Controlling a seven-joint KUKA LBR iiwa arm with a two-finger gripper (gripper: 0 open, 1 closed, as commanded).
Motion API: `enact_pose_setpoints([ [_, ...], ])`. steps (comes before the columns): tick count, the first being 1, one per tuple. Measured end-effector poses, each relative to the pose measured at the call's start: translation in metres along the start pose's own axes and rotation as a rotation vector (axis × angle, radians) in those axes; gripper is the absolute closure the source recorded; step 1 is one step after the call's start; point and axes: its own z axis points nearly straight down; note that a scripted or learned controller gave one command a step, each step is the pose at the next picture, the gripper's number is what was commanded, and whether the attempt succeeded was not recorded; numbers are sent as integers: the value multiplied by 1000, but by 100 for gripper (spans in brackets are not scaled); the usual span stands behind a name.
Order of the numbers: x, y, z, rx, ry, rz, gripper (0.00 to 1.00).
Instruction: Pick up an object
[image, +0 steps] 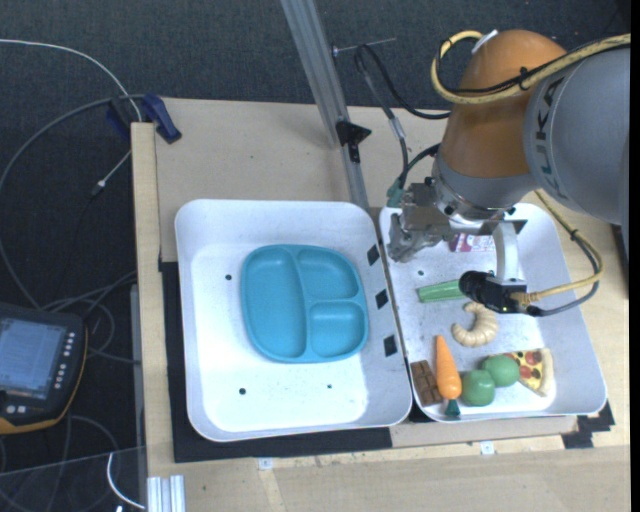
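Near edge, right bin (590, 385): we see a carrot (446, 368), a chocolate bar (425, 381) at its 9 o'clock, a green apple (489, 381) at its 3 o'clock and a pizza slice (531, 369) beyond that.
Mid right bin: we find a croissant (476, 326) at 12 o'clock from the apple, and a green stick (437, 291) above it.
Left bin (200, 300): we see a blue divided plate (303, 301) at its centre.
Far, gripper (408, 240): we place it at 11 o'clock from the green stick, over the right bin's far left corner; we cannot tell its opening or any hold.
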Motion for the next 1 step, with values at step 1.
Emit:
enact_pose_setpoints([
  [1, 50, -18, -9, -1, 0, 1, 100],
])
